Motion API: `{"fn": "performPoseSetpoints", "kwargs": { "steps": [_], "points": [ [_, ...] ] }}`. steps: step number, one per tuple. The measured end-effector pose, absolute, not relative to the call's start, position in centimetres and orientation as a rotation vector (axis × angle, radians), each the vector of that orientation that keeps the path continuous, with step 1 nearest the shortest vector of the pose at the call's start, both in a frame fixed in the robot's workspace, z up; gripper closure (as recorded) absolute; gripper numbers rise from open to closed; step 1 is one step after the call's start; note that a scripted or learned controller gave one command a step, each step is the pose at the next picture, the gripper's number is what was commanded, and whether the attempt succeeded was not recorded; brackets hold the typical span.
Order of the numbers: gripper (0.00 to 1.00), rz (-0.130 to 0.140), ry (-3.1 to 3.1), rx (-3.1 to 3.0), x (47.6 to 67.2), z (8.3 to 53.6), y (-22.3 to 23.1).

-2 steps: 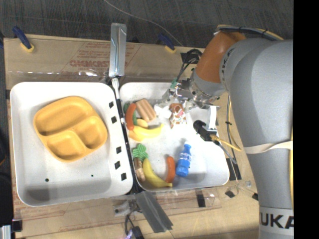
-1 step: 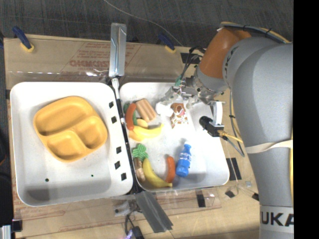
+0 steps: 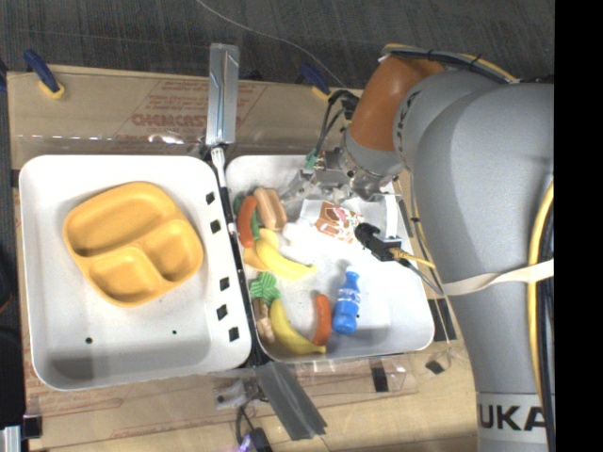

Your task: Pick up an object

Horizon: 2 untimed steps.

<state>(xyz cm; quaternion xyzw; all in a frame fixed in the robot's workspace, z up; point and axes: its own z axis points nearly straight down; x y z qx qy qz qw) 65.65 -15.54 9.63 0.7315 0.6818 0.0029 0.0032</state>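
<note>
The right bin (image 3: 405,318) holds several toy foods. A hot dog (image 3: 268,207) lies at its left wall, with a yellow banana (image 3: 280,257) just below it. A second banana (image 3: 290,335), a small orange sausage (image 3: 322,316) and a blue bottle (image 3: 348,301) rest near the front. An orange and white packet (image 3: 335,220) sits in the middle. My gripper (image 3: 325,188) is low over the bin's back part, just above the packet and right of the hot dog. The wrist hides how it stands.
A yellow divided plate (image 3: 132,243) lies in the left bin (image 3: 57,347). A green toy (image 3: 264,288) sits by the divider between the bins. The grey arm (image 3: 471,186) covers the right bin's right side. A metal bracket (image 3: 222,92) stands behind the divider.
</note>
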Motion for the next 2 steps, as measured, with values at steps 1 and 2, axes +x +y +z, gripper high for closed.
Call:
{"fn": "performPoseSetpoints", "kwargs": {
  "steps": [1,2],
  "points": [
    [0.0,-0.003,2.27,2.173,64.0,9.2,-13.2],
    [0.0,-0.005,1.968,2.454,55.9,9.1,-11.4]
  ]
}}
